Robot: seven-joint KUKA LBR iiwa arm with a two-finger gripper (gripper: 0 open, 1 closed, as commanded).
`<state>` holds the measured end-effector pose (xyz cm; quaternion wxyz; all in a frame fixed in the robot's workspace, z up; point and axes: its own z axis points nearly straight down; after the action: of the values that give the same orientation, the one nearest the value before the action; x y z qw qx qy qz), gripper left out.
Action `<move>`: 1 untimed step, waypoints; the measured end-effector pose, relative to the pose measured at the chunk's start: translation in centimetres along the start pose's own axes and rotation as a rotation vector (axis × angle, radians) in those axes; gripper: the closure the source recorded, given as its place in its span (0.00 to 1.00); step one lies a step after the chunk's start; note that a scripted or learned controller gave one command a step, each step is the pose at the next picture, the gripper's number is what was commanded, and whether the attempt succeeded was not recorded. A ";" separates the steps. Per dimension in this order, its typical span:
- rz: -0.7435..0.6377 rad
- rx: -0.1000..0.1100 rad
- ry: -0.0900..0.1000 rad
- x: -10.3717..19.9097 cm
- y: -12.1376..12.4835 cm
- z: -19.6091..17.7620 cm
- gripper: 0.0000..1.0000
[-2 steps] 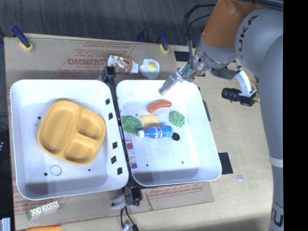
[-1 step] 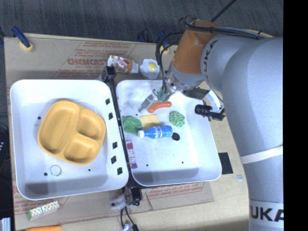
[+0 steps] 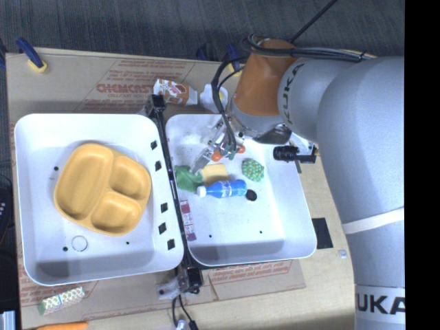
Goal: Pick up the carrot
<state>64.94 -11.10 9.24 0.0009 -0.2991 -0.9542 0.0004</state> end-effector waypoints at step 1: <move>0.006 0.001 0.001 4.6 -0.7 0.1 0.00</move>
<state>60.73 -9.05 9.16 0.0013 -0.3021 -0.9533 0.0005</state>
